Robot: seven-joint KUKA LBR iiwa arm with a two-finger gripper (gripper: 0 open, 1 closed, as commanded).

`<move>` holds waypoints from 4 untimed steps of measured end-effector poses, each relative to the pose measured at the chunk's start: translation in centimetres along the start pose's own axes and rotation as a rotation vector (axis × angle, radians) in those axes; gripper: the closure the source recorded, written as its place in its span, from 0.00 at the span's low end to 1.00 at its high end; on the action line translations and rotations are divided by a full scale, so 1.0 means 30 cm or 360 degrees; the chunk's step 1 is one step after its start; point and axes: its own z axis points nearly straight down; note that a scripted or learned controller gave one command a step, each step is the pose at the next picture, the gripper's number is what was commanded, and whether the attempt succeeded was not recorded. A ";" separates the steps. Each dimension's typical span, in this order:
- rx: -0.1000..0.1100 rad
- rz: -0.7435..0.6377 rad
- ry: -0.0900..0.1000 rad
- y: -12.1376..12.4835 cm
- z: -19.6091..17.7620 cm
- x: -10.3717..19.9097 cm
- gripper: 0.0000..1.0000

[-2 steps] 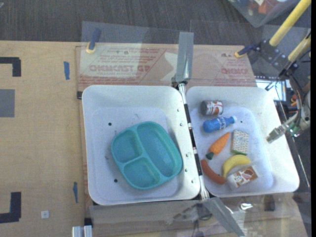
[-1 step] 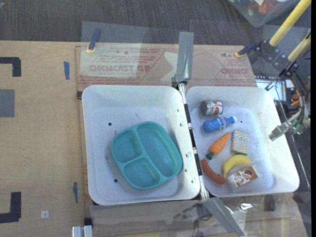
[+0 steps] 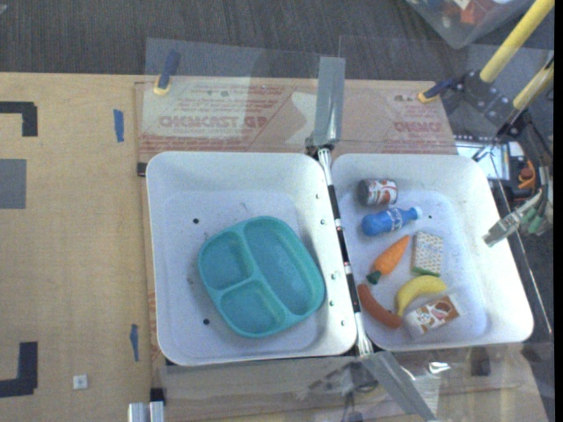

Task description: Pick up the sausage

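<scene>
Nearest in the right bin (image 3: 506, 319): sausage (image 3: 378, 306), lying slantwise against the left wall at the near corner, apart from anything gripping it. Just right of it, a small carton (image 3: 431, 315) and a banana (image 3: 419, 288); that crowding leaves little approach room from the right. Farther in: carrot (image 3: 391, 258), cracker (image 3: 428, 251), blue bottle (image 3: 390, 221), can (image 3: 378, 192). Left bin (image 3: 167, 192) carries a teal divided plate (image 3: 259, 275). The gripper (image 3: 510, 225) hangs at the right bin's right rim, well apart from the sausage; cannot tell whether released or clenched.
</scene>
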 end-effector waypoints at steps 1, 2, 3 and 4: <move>-0.0007 0.0004 -0.0008 0.002 -0.036 -0.006 1.00; -0.0013 0.0007 -0.0016 0.003 -0.072 -0.013 1.00; -0.0020 0.0011 -0.0025 0.004 -0.108 -0.019 1.00; -0.0027 0.0015 -0.0033 0.005 -0.145 -0.026 1.00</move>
